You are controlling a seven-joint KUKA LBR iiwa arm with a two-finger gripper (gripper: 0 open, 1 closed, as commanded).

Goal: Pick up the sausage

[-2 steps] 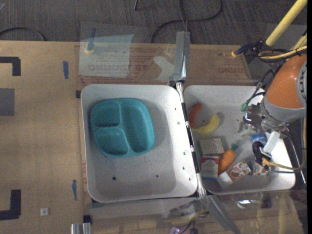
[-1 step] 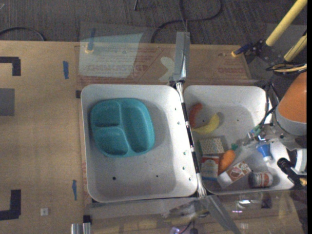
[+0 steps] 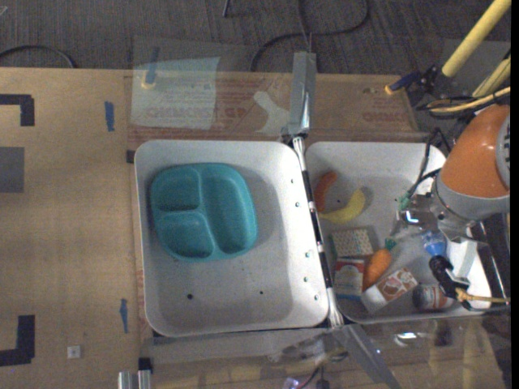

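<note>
Camera view, oblique from above. Two white bins sit side by side on the worktop (image 3: 65, 241). The left bin (image 3: 211, 314) holds a teal divided plate (image 3: 203, 209), and the right bin (image 3: 365, 148) holds a clutter of food items. The sausage (image 3: 428, 298) is taken to be the brownish, rounded piece at the right bin's near wall, just beside a white labelled carton (image 3: 393, 286). A carrot (image 3: 375, 267) lies near it, toward the divider, and a banana (image 3: 347, 207) lies farther back.

The arm (image 3: 482, 164) enters from the right with its pincer (image 3: 423, 221) above the bin's right half, apart from the sausage. Whether the pincer is spread or pressed together cannot be told.

The step in hand appears to be the approach. It would go best with the pincer centred over the sausage's middle, closing across its short axis and clear of the carton and the bin wall, which leave little room.

The sausage is small and blurred, so its identity and lie are uncertain. The wrist covers part of the bin's right side.
</note>
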